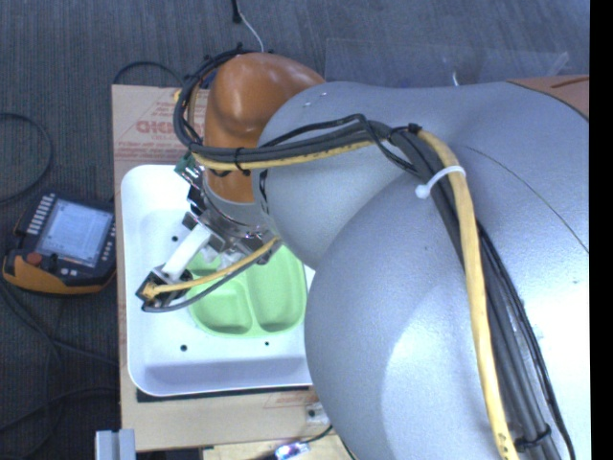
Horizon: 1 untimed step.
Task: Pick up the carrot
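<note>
Even, fairly bright light falls from above, with no hard shadows. The shallow white plastic bin (153, 353) is close to washed out, and only a soft shadow lies along its near edge. The big grey robot arm (431, 286) carries a broad, dull sheen. The dark carpeted floor (57, 46) looks grainy. The picture is slightly soft throughout.

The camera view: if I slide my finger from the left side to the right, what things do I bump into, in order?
Orange and grey handheld controller → white bin → green divided tray inside the bin → the big grey arm. The gripper hangs over the bin's left part, just left of the tray.
</note>
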Motion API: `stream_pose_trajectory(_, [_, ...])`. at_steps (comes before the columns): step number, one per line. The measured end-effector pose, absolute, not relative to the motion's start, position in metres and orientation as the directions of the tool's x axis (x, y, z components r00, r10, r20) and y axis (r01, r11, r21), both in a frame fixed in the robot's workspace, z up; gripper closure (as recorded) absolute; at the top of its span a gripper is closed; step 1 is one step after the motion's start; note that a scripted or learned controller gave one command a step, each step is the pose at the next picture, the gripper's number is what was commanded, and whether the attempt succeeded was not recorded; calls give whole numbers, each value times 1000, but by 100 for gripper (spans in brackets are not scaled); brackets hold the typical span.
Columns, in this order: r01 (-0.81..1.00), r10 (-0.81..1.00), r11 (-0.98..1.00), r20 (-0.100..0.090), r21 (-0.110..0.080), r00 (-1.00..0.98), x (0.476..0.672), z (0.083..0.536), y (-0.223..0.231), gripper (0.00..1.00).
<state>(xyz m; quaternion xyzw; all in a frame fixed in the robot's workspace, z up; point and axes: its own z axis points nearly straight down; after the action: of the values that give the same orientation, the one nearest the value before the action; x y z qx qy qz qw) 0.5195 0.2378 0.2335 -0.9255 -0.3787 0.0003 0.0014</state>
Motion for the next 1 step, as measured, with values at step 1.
stream_pose_trajectory(1, [420,420,-907,-12,-1,907,481,182,232,100])
